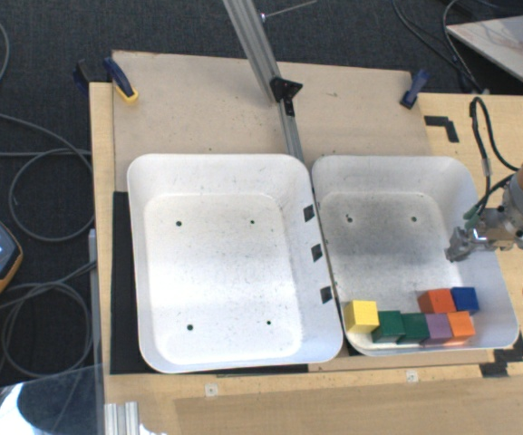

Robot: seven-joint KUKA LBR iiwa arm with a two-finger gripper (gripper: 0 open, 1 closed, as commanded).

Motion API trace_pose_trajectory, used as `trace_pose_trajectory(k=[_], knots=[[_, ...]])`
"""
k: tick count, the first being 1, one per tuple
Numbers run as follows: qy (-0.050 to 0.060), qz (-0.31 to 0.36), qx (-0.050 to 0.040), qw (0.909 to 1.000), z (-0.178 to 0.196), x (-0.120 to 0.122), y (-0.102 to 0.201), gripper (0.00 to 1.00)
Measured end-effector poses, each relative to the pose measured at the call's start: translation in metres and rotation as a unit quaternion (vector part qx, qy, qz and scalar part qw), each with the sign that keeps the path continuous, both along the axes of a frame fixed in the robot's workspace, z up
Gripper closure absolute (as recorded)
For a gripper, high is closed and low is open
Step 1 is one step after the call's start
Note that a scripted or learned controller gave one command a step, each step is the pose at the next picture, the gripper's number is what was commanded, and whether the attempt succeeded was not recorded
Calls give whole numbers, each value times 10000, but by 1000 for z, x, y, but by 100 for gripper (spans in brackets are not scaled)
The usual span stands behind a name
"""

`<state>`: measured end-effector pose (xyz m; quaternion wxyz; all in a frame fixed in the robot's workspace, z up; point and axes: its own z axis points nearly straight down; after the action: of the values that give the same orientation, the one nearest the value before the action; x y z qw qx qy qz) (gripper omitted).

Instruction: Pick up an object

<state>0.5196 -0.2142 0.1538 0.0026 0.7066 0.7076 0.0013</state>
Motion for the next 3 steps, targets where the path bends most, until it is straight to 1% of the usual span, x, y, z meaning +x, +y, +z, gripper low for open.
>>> trace_pose_trajectory(k=[1, 2, 3], knots=[[-10, 0, -5, 10000, 54, 2, 0, 100], [33, 18, 22, 10000, 51, 1, 46, 100], [34, 31, 30, 10000, 50, 1, 109, 100]])
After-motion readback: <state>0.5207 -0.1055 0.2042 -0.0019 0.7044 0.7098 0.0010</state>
